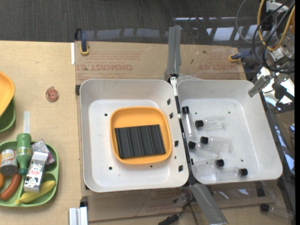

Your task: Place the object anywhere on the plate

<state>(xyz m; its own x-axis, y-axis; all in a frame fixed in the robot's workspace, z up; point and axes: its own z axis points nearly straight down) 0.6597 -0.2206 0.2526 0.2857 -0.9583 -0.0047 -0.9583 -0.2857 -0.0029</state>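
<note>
Several clear plastic vials with black caps (209, 123) lie scattered in the right white bin (253, 102). The orange square plate (140, 117), bearing a dark ribbed slab (140, 141), occupies the left white bin (93, 125).

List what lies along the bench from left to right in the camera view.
Green tray of toy food → pink disc → left white bin → orange plate with a dark ridged block → right white bin holding clear black-capped vials.
</note>
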